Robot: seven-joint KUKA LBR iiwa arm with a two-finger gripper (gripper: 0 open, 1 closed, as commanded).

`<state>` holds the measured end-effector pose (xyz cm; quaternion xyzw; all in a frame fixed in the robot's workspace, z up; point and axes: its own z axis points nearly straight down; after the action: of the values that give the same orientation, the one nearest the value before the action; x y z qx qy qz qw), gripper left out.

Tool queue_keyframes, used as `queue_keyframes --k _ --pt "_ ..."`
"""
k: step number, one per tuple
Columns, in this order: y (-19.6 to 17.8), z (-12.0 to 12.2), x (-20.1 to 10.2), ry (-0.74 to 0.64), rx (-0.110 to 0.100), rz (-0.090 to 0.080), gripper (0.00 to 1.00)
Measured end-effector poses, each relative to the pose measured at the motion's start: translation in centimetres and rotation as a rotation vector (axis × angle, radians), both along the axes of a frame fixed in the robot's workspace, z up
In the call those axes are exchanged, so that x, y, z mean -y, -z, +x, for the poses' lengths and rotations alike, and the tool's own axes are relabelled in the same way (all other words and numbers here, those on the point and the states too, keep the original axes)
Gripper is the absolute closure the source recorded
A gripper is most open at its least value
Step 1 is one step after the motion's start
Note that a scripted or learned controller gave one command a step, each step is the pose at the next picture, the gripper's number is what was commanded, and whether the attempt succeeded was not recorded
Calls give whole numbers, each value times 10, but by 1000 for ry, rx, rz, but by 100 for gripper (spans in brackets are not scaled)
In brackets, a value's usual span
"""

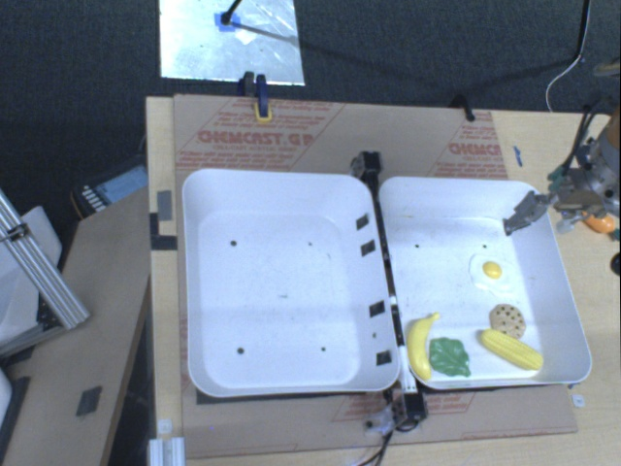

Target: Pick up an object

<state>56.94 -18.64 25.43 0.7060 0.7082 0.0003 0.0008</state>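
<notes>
The right bin (456,197) holds a fried egg (491,270), a round cookie (506,319), a corn cob (511,349), a yellow banana (420,346) and a green leafy piece (449,357) next to the banana. My gripper (522,214) hangs over the bin's upper right corner, above and to the right of the egg, with nothing seen between its fingers. The arm comes in from the right edge.
The left bin (277,187) sits beside the right one, with black clips (370,249) along the shared wall. Both rest on a cardboard sheet (291,129). A metal plate (231,27) lies at the back, and a clamp (259,95) stands at the board's far edge.
</notes>
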Motion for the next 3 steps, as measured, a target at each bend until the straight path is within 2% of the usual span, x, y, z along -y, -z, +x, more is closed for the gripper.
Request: queue_keyframes --k 2,3 --pt "-165 -42 -130 -9 12 2 0" --pt "-239 -83 -194 -9 11 3 0"
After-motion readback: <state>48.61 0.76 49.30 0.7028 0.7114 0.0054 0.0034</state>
